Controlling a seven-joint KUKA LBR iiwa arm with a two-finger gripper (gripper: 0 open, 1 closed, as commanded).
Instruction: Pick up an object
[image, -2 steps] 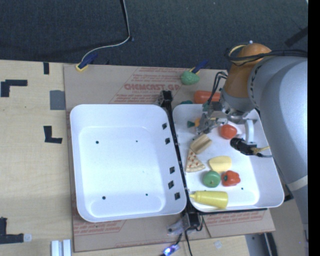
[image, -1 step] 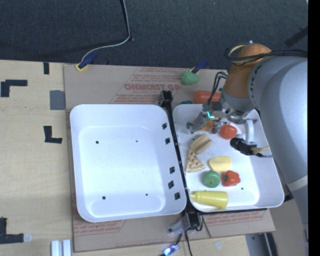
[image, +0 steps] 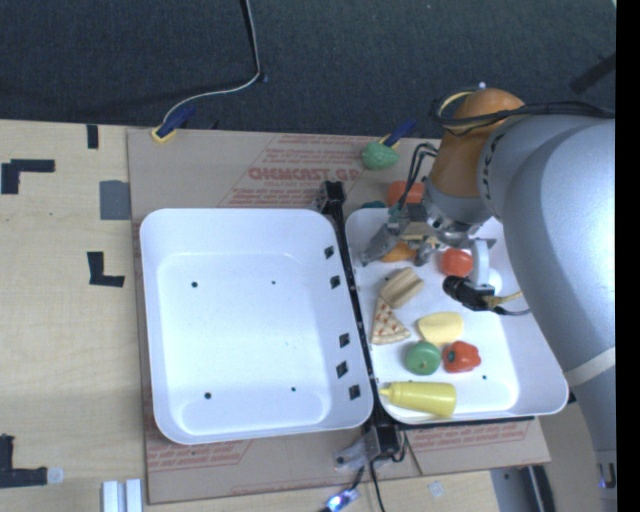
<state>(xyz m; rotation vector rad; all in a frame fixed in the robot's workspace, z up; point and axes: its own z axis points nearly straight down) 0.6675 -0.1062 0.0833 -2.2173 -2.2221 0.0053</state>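
Note:
The right white bin (image: 535, 385) holds several toy foods: a tan bread roll (image: 400, 287), a pizza slice (image: 388, 325), a yellow lemon-like piece (image: 440, 327), a green ball (image: 423, 357), a red pepper (image: 461, 356), a yellow mustard bottle (image: 420, 398) and a red tomato (image: 457, 262). My gripper (image: 398, 240) reaches down into the far left part of this bin, just above the bread roll, next to an orange piece (image: 400, 254). An orange-red item (image: 405, 191) lies behind it. The wrist hides the fingertips.
The left white bin (image: 240, 320) sits beside the right one, with black clips (image: 340, 300) along the shared edge. A green toy (image: 379, 155) rests on the cardboard beyond the bins. The grey arm (image: 560, 230) covers the right side.

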